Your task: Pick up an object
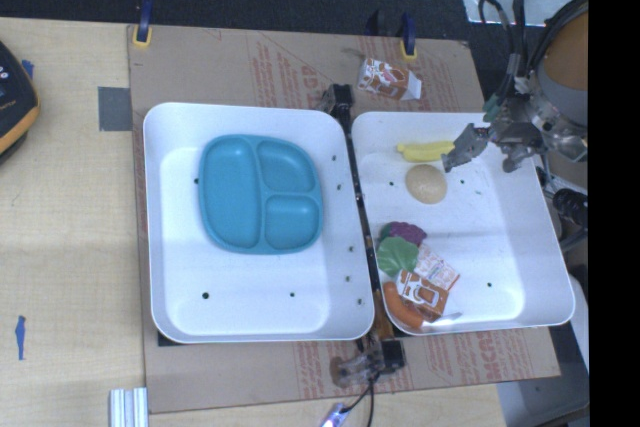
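Note:
The right bin (520, 245) holds a yellow banana-shaped piece (425, 151) near its far wall and a tan round ball (426, 184) just in front of it. At the bin's near left corner lie a purple and green vegetable piece (399, 245), a snack packet (428, 281) and an orange carrot (403, 312), bunched together. My gripper (487, 158) hovers over the far right part of this bin, to the right of the banana piece and the ball. It is open and nothing sits between its fingers.
The left bin (170, 215) carries a blue divided plate (261, 193). A second snack packet (388, 79) lies on the cardboard beyond the right bin. A black and yellow device (12, 100) sits at the bench's left edge.

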You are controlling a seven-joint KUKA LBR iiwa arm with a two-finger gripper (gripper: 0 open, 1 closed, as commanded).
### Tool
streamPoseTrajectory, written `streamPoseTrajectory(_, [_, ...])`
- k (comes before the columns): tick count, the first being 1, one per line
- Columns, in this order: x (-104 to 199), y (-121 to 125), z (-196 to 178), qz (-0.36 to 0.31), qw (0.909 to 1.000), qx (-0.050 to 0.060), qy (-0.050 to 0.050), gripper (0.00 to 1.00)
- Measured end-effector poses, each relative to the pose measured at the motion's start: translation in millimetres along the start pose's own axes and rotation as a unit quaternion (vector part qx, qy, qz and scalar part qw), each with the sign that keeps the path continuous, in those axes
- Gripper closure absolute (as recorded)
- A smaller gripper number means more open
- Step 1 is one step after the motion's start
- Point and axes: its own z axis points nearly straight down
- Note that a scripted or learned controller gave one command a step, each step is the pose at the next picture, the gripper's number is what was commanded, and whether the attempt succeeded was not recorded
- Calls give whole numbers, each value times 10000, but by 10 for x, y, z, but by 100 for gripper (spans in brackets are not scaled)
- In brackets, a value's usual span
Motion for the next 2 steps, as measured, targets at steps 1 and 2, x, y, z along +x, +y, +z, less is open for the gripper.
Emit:
streamPoseTrajectory(1, [-634, 448, 848, 6, 10000, 6, -13, 0])
streamPoseTrajectory(2, [172, 892, 1735, 5, 10000, 27, 2, 0])
